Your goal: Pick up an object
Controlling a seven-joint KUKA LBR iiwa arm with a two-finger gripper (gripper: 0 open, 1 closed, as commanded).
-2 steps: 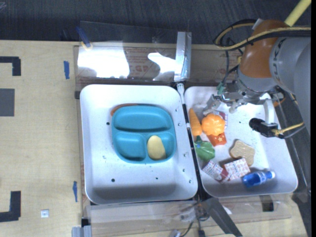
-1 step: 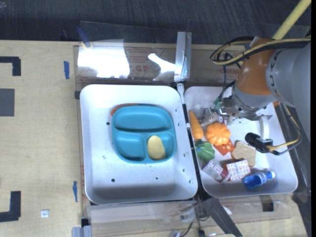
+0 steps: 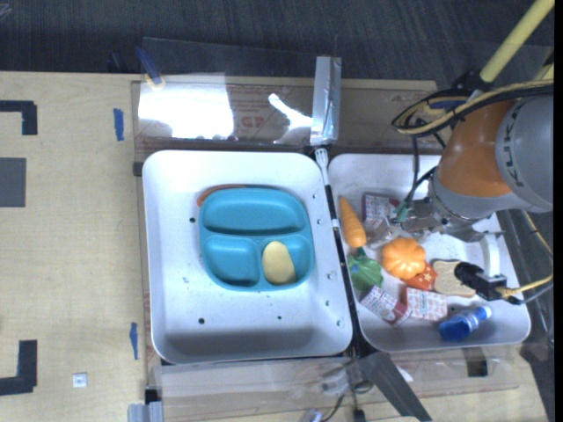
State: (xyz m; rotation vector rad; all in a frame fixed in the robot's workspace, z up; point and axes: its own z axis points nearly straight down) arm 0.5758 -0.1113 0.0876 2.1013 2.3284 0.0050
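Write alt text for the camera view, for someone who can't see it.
A grey and orange robot arm reaches over the right bin, crowded with a toy carrot, small pumpkin and blue bottle. The left bin holds a blue divided tray with a yellow lemon.

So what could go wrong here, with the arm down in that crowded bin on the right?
The small pumpkin, carrot, packets and blue bottle lie packed close in the right bin, so the pincer might nudge neighbours or catch two things at once. The pumpkin looks round and may slip out. Loose cables near the arm could snag.
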